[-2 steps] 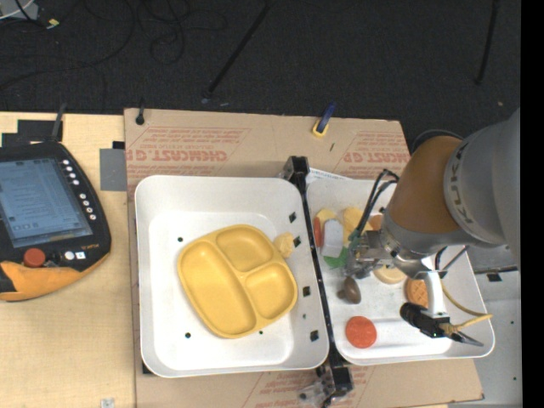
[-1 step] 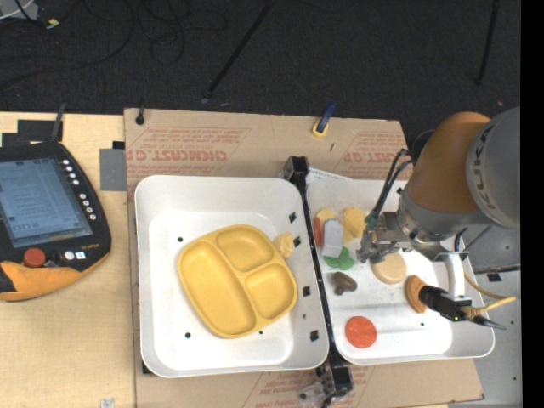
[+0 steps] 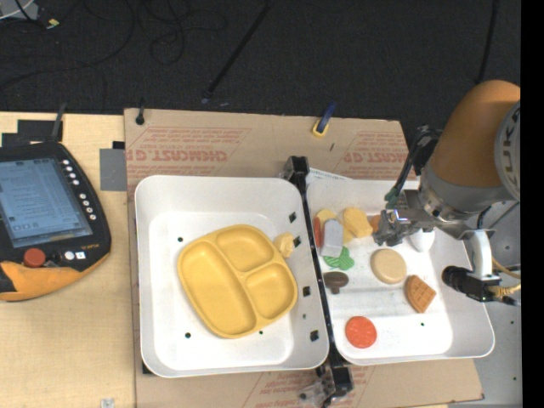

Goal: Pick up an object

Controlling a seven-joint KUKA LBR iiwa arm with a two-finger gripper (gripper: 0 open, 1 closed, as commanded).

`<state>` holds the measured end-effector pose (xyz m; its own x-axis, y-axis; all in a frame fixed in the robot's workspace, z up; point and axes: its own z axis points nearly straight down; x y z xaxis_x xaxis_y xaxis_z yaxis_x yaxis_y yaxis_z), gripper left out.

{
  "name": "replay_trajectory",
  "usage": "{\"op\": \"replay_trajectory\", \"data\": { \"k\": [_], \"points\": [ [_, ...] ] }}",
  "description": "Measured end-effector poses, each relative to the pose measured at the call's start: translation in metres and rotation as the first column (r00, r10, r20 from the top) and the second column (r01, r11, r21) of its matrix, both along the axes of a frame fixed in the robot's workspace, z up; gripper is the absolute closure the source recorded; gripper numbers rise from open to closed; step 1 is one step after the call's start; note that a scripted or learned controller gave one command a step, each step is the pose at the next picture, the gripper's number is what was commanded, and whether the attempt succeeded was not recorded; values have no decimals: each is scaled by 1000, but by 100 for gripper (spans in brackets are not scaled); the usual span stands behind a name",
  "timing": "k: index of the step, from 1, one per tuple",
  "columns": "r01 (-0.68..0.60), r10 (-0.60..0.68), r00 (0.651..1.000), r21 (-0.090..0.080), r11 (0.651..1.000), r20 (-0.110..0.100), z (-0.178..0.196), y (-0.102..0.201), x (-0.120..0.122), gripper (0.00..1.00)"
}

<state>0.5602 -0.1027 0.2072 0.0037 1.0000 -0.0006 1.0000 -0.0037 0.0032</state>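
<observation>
Reaching in from the right, the grey arm with its orange band hangs over the far part of the right bin, and its hand sits low near a cluster of small toy food pieces. Whether the hand is open or closed cannot be told from this angle, and nothing is seen held by it.

Just below the hand lies a round cream biscuit, the nearest piece to it. Just left of the hand is a yellow block, and further left a grey piece beside an orange-red piece, with a green piece under them. A brown waffle-like piece lies below and slightly right of the hand, and a red disc lies well below it near the front of the bin. A small dark brown piece sits lower left, near the divider between the bins.

Far to the left of the hand, the left bin holds a yellow divided plate with a small yellow piece at its upper right edge. Beyond that bin, on the surface, rests a control tablet.
</observation>
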Motion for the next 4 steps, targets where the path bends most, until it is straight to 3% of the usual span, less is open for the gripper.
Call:
{"op": "replay_trajectory", "data": {
  "k": [1,3,4],
  "points": [
    [-4,4,1000,1,1000,-3,21,-1,0,100],
    [-8,8,1000,4,1000,-6,18,95,-28,100],
    [-7,7,1000,3,1000,-9,12,135,-56,100]
  ]
}}
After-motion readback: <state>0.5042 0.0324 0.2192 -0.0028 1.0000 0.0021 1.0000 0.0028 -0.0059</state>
